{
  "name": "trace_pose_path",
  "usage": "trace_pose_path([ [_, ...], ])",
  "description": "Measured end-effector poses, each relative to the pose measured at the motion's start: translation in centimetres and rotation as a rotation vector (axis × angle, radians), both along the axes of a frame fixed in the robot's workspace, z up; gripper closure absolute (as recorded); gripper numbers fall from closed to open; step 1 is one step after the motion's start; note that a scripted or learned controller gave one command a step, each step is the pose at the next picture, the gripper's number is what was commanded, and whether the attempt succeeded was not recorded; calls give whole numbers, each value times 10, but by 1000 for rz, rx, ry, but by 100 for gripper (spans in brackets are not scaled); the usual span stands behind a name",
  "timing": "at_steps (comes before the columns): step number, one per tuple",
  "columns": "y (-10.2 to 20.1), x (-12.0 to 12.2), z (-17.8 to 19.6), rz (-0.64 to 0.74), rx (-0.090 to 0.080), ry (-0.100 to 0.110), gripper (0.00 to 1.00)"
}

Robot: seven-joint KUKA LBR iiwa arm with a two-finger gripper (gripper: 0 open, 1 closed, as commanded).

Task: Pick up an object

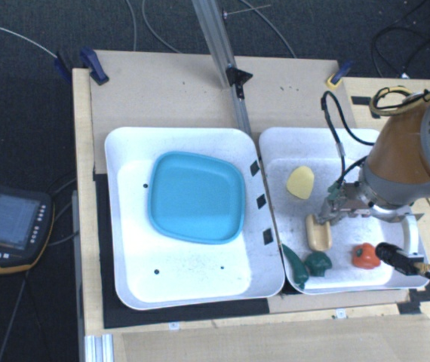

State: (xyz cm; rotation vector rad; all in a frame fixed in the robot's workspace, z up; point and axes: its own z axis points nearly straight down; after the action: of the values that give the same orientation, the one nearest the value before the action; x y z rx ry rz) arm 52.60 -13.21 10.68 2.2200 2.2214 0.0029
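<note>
The bench (170,81) bears two white bins: the left bin (124,225) holds a blue plate (197,196), and the arm (403,157) reaches into the right bin (290,145). There lie a yellow piece (301,182), a tan block (319,234), a green toy (309,265) and a red toy (363,256). The gripper (334,213) sits just above the tan block; I cannot tell whether it grasps anything.
</note>
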Motion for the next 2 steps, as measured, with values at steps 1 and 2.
trace_pose_path([
  [1,6,7,46,0,-1,-2,100],
  [2,6,9,99,0,-1,-3,100],
])
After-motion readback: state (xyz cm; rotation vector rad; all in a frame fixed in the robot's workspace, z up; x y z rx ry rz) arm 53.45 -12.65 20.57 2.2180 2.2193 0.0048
